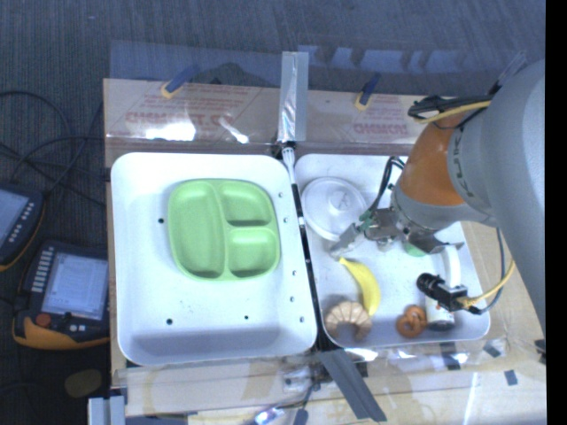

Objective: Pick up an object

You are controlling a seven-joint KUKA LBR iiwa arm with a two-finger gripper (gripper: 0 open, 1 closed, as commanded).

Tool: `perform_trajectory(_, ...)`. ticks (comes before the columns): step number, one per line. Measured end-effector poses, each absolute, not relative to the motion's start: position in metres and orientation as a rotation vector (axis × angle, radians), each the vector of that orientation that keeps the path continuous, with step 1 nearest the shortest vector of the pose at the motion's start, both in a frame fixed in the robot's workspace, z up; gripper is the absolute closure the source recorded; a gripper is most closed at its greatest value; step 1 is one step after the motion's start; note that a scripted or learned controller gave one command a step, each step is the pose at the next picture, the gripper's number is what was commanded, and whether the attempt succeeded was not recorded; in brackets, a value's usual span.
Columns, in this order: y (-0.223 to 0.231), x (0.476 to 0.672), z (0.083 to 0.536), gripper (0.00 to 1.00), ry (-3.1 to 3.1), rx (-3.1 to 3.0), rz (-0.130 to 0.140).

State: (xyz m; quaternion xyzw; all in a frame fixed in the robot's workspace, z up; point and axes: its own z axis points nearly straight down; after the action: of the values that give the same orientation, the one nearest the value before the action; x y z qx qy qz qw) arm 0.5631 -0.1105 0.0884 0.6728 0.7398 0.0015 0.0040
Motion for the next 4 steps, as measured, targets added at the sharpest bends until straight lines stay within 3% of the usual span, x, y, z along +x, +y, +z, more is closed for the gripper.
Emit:
perform_trajectory(1, -0.098, 0.539, 0.089, 0.0, 1.913, 2.474, 0.015)
perform_trajectory(2, -0.099, 0.539, 0.095, 1.0, 1.917, 2.476, 0.006)
perform_trajectory(3, -0.058, 0.587, 0.18, 1.0, 1.832, 2.554, -0.014)
perform_trajectory(4, -0.058, 0.587, 0.18, 0.0, 1.832, 2.554, -0.015)
